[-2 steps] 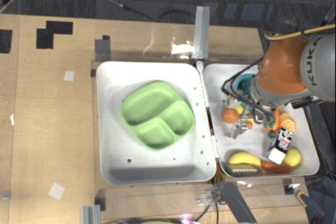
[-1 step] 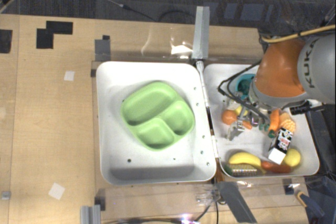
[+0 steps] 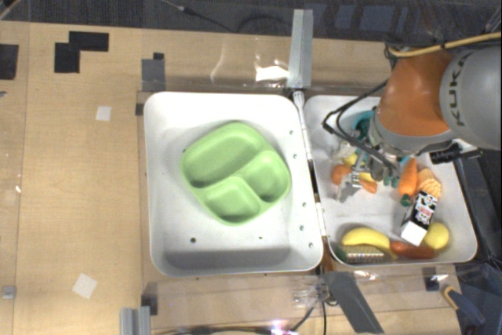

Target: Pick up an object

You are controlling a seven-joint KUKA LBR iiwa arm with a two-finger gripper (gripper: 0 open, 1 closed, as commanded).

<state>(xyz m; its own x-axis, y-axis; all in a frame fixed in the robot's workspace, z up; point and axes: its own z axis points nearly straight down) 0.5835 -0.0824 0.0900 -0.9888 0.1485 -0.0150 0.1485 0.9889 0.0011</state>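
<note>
Yellow comes first from my seat: a banana [image 3: 365, 236] lies along the near wall of the right bin [image 3: 372, 208], with a brown ridged piece [image 3: 365, 253] just in front of it, too small for me to name. Beside these to the right lie a red piece [image 3: 408, 249] and a round yellow fruit [image 3: 438, 235]. A small white carton [image 3: 420, 217] with black print leans over the two of them.

Further in, an orange carrot [image 3: 408, 176] lies just above the carton. The gripper [image 3: 362, 178] is down in the middle of this bin, with a small orange piece [image 3: 339, 172] right at its left side. I cannot tell whether that piece touches it, whether the gripper is open or closed, or whether it has hold of anything; the wrist covers much of that spot. A teal thing [image 3: 363, 121] shows at the far end, half hidden behind the arm and its cables.

The left bin [image 3: 169, 208] holds one thing, a green plate [image 3: 235, 171] with three compartments, lying at an angle in the middle.
</note>
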